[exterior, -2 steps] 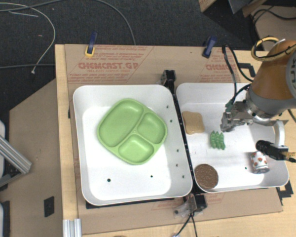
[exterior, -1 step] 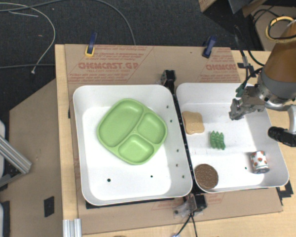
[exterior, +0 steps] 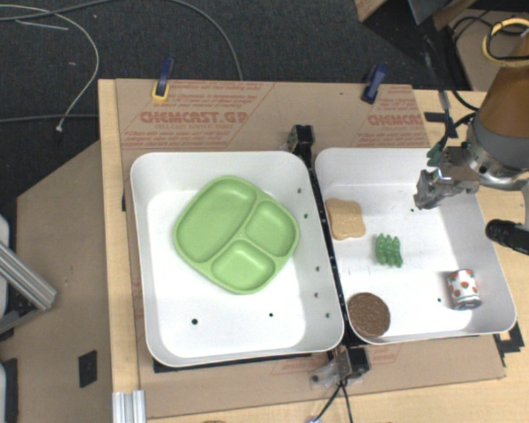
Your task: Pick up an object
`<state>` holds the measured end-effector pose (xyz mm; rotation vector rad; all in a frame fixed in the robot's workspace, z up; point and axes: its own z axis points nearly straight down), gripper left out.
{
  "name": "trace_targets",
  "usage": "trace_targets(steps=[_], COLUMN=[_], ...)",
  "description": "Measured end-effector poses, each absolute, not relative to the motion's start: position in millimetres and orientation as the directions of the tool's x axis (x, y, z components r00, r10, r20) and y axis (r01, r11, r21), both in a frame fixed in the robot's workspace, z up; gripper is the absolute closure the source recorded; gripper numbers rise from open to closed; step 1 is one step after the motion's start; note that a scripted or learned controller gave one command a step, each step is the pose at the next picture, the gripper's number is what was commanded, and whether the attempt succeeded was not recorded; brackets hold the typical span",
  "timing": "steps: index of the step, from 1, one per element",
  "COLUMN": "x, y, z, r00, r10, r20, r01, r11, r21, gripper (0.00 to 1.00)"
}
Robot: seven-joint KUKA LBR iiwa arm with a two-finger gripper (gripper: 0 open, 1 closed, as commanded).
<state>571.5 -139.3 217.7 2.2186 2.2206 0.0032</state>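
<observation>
A: Where is the gripper (exterior: 430,189) sitting?

B: It is hanging over the far right part of the right bin (exterior: 406,164), reaching in from the right under the arm (exterior: 510,113) with its orange band.

A: Are its fingers clenched or released?

B: I cannot tell; they are showing as a small dark blur. Nothing is showing between them.

A: What is lying in that bin?

B: Four things. A tan bread slice (exterior: 345,219) is lying by the left wall. A green toy (exterior: 388,249) is sitting near the middle, just right of the bread. A brown disc (exterior: 368,314) is resting in the near left corner. A small can (exterior: 463,289), white with red marks, is lying tilted toward the near right corner.

A: Is the gripper touching any of them?

B: No, it is standing well apart from all four, nearest the green toy.

A: And the left bin (exterior: 159,263)?

B: It is holding a green plate (exterior: 236,233) with three compartments, turned at a slant.
</observation>
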Motion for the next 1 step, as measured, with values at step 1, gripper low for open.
trace_targets(steps=[1], x=[574.3], y=[-84.1], z=[211.1], r00=[-0.006], r10=[1.0], r20=[0.003], r01=[1.0], r11=[0.006], r21=[-0.002], gripper=[1.0])
